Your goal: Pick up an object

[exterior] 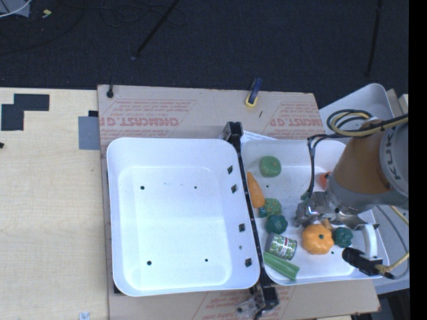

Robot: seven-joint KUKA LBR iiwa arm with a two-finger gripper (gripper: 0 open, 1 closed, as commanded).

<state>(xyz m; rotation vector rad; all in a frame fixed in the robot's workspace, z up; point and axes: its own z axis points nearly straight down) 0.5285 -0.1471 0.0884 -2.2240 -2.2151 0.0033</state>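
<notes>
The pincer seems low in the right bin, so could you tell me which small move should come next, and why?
Probably a short drop toward the orange pumpkin: the pincer sits just above it in the right bin, and nothing shows between its tips yet. The teal ball lies close beside it, so stay centred.

Even, fairly bright light falls from above on my bench; the left bin point(175, 215) glares near white, shadows are soft. The picture is grainy, slightly blurred; the floor point(200, 32) stays dark.
</notes>
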